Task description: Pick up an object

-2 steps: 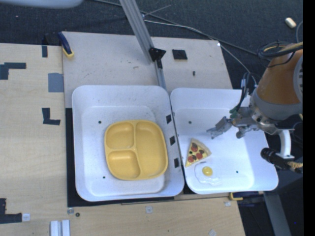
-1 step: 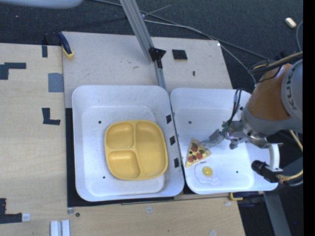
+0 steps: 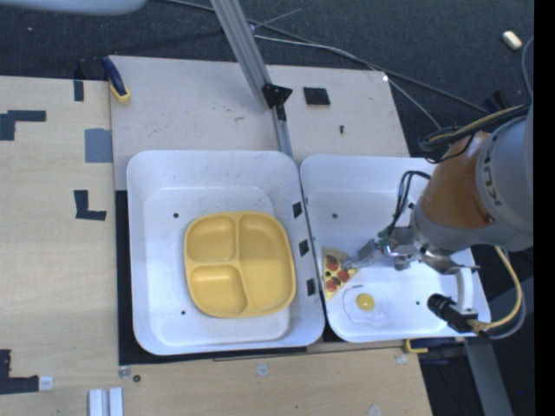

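The gripper (image 3: 362,254) reaches toward the pizza (image 3: 336,272), just beyond its fingertips; an egg (image 3: 365,302) lies near. Fingers' opening: cannot tell.

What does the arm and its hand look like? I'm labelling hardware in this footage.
The thick grey arm has a broad orange band above the wrist. Black and yellow cables loop around it. The small hand is grey metal, with a black fitting nearby.

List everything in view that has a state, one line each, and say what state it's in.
Yellow divided plate: upright in the left bin, compartments bare.
Toy fried egg: flat, yolk up, in the right bin.
Pizza slice toy: flat by the right bin's left wall.
Gripper: low in the right bin, beside the pizza slice.
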`<state>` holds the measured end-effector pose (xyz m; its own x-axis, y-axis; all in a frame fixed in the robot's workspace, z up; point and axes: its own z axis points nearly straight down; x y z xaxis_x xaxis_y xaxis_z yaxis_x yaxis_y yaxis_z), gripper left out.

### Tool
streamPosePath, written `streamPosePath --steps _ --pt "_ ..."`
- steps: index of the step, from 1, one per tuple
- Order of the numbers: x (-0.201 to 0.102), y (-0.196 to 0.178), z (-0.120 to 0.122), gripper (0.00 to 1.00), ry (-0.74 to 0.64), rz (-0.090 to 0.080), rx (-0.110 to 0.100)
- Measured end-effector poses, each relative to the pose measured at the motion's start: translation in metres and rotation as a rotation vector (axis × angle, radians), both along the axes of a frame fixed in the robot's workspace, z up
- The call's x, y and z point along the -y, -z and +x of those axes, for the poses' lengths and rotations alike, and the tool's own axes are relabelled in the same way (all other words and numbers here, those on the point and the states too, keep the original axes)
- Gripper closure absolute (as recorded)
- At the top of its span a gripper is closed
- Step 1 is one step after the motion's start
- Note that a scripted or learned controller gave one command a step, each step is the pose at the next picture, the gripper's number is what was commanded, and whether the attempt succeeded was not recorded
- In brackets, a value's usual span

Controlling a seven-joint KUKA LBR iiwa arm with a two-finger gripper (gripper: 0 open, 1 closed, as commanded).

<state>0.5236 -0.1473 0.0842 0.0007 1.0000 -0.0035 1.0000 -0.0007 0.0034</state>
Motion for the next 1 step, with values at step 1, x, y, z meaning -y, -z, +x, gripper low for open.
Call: streamPosePath --steps 1 --pt "0.0005 -0.014 0.0014 1.0 -0.001 -0.002 0.004"
